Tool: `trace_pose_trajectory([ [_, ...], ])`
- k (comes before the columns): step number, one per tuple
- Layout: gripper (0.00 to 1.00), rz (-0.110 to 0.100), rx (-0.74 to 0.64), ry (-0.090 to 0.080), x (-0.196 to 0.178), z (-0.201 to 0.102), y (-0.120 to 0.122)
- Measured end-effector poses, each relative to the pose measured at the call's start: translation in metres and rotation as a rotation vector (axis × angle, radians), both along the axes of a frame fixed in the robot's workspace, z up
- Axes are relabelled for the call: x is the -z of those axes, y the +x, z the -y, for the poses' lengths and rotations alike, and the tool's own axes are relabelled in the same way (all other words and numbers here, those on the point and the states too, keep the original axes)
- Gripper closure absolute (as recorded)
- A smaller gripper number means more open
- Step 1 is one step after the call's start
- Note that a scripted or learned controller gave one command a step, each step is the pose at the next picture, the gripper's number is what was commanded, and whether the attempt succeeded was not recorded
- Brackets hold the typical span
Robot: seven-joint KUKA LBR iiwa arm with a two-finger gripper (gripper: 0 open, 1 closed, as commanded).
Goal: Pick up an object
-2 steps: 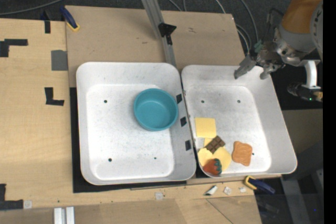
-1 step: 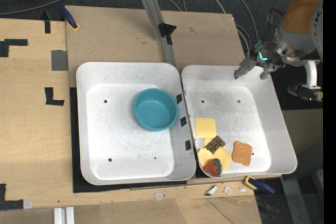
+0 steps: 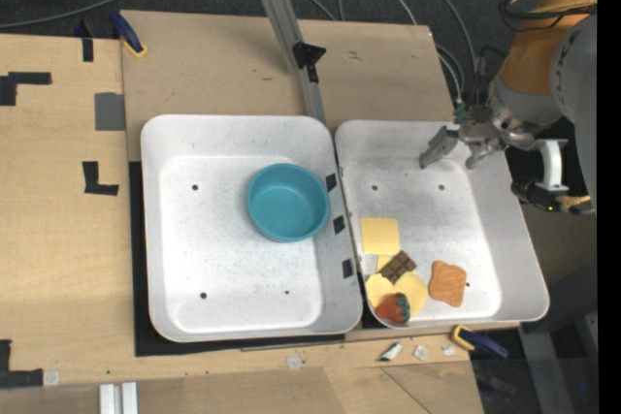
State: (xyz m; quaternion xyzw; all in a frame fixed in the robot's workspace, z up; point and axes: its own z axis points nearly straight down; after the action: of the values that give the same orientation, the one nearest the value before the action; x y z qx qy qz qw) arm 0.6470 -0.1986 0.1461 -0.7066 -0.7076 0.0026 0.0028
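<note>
Right bin [image 3: 505, 238]: orange object [image 3: 447, 283] lies well below spread, empty jaws [image 3: 456, 154].

The arm [image 3: 553, 63] is cut off by the right edge, so little beyond its wrist and orange band can be seen. A brown piece [image 3: 396, 266] lies across a yellow disc [image 3: 408, 290] and hides part of it, while a red item [image 3: 393, 307] covers the disc's lower left and is too small to identify. The worktop [image 3: 58, 208] runs off the left and bottom edges.
</note>
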Motion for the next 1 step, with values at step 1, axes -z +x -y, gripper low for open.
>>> trace_pose_trajectory([
  [1,0.0,0.001,-0.001,0.0,0.0547,-0.0015,-0.0015],
])
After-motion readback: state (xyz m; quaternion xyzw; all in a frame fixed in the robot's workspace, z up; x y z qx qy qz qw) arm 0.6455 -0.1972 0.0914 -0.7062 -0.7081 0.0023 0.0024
